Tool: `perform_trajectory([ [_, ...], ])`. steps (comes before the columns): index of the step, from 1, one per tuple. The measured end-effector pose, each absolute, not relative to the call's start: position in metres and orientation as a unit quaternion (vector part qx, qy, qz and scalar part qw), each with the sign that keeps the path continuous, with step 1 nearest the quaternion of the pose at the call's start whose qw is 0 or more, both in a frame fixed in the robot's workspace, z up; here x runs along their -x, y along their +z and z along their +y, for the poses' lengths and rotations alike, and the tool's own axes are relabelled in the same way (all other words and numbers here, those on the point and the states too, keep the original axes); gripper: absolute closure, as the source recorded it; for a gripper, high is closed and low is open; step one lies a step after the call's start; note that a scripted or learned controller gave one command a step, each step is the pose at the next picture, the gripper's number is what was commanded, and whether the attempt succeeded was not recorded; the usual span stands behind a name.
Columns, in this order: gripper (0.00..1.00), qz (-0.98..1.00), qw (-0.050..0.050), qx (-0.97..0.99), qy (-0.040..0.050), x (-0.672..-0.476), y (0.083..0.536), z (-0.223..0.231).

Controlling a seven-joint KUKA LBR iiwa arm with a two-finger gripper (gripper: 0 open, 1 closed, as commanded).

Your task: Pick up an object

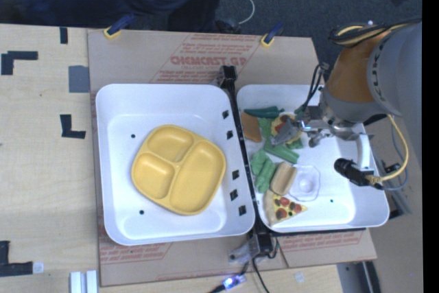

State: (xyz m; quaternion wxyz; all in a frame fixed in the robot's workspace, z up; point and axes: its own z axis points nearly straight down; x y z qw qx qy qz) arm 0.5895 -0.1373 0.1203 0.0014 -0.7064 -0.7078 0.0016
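**Grey metal over a heap of toy food**

Grey and orange, my arm [374,72] reaches in from the right of the frame and ends over the right-hand shallow white bin [363,216]. My gripper [291,134] hangs low above the upper part of a pile of small plastic food pieces at the bin's left side. Whether my jaws stand apart or together I cannot tell; cables and the dark wrist block blur into the clutter beneath them.

Under and around my tip lie a dark green flat piece [264,112], an orange-brown wedge [251,128] and a small yellow piece with red spots [282,125]. Lower in the frame sit two light green stick shapes [261,168], a tan bun-like roll [282,178], a clear, glassy little cup [306,183] and a slice of toy pizza with red dots [285,208] at the bin's bottom edge. Any of these would satisfy the task. None can be seen between my fingers.

At the centre-left of the frame the left-hand white bin [116,106] bears a yellow three-compartment plastic plate [178,168], well apart from me.

I judge this to be the reach-and-descend step, with the grasp not yet proven. Next I would need to settle on one piece, probably the spotted yellow one nearest my tip, close squarely on it without catching its neighbours, then lift straight up.
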Motion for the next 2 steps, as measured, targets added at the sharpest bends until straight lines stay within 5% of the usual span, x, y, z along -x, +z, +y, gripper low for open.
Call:
perform_trajectory([
  [1, 0.0, -0.708, 0.001, 0.706, 0.0011, -0.589, 0.083, -0.136],
  [2, 1.0, -0.708, -0.001, 0.706, -0.0012, -0.591, 0.097, -0.136],
])
